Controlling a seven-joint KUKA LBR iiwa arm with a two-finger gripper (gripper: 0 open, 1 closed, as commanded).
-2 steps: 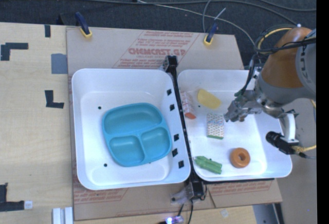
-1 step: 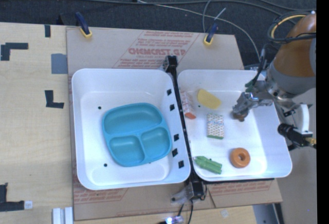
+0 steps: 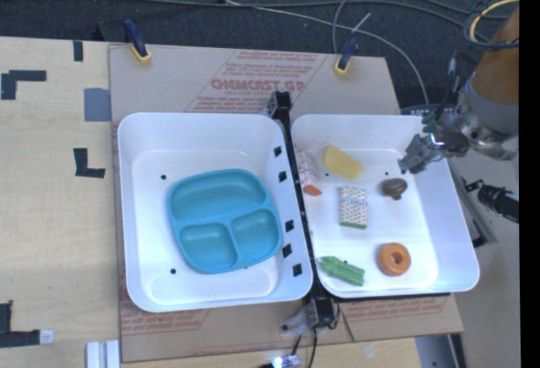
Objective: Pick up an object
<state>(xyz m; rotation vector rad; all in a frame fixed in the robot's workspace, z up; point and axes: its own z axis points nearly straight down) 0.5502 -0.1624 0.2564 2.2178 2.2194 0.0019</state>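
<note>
Robot arm (image 3: pixel 494 96) reaching over the right white bin (image 3: pixel 447 214) from the right.
Its hand (image 3: pixel 413 159) hovers near a small brown object (image 3: pixel 394 186); whether the hand is apart or together cannot be told. That bin also holds a yellow block (image 3: pixel 342 162), patterned box (image 3: pixel 353 208), orange ring (image 3: pixel 394 259) and green toy (image 3: pixel 342 270). The left bin (image 3: pixel 139 189) holds a blue divided tray (image 3: pixel 224 219).

Two shallow white bins sit side by side on one worktop (image 3: pixel 51 189): a left bin (image 3: pixel 135 147) and a right bin (image 3: pixel 447 223). The left holds one blue divided tray (image 3: pixel 224 219). The right holds six small items: one yellow block (image 3: pixel 342 162), one patterned packet (image 3: pixel 353 208), one orange ring (image 3: pixel 394 259), one green piece (image 3: pixel 342 270), one brown lump (image 3: pixel 394 186), one red-and-white wrapper (image 3: pixel 307 172). Two yellow clamps (image 3: pixel 137 44) grip one cardboard sheet (image 3: pixel 253 83).
</note>
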